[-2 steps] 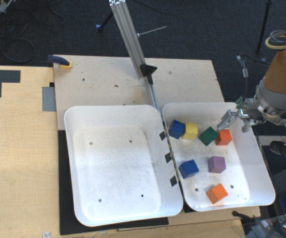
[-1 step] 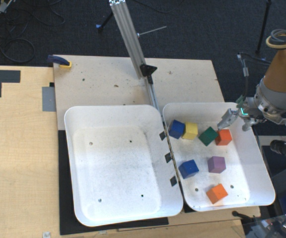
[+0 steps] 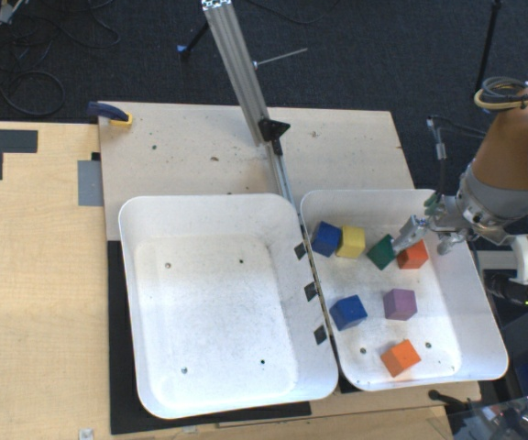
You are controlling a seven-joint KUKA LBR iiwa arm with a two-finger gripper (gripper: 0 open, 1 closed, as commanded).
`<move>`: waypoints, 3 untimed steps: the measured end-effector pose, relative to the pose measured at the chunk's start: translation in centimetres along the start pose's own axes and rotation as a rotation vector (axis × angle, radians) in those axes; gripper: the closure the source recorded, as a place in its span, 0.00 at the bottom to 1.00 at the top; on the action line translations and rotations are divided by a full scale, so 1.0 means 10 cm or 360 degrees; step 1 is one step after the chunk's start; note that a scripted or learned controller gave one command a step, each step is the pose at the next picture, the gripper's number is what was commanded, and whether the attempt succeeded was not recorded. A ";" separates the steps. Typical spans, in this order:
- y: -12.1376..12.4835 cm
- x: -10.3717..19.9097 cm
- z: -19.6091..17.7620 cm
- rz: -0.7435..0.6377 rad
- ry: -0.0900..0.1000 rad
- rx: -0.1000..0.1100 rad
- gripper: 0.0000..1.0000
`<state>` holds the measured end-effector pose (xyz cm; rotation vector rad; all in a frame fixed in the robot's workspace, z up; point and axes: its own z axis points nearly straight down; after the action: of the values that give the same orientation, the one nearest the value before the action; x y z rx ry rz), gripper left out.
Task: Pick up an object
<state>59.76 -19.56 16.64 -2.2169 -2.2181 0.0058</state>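
In the right bin (image 3: 484,337), you had the claw (image 3: 417,237) down at the red block (image 3: 413,256); I could not tell how it stood. The green block (image 3: 380,251) lay just left of the red one, the yellow block (image 3: 351,242) and a blue block (image 3: 326,238) farther left, and the purple block (image 3: 399,303) nearer the camera.

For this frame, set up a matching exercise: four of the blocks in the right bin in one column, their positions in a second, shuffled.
Things:
1. yellow cube
2. purple cube
3. orange cube
4. red block

Places:
A. nearest the bin's front edge
B. beside the end effector
C. touching the blue cube at the back
D. right of the other blue cube

Pairs: 1-C, 2-D, 3-A, 4-B
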 end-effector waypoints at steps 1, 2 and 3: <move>0.09 -0.04 0.52 -0.0001 0.0003 -0.0017 0.00; 0.13 -0.06 0.49 -0.0001 -0.0009 -0.0038 0.00; 0.12 -0.06 0.41 0.0000 -0.0003 -0.0034 1.00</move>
<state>60.98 -20.12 12.51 -2.2290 -2.2298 -0.0159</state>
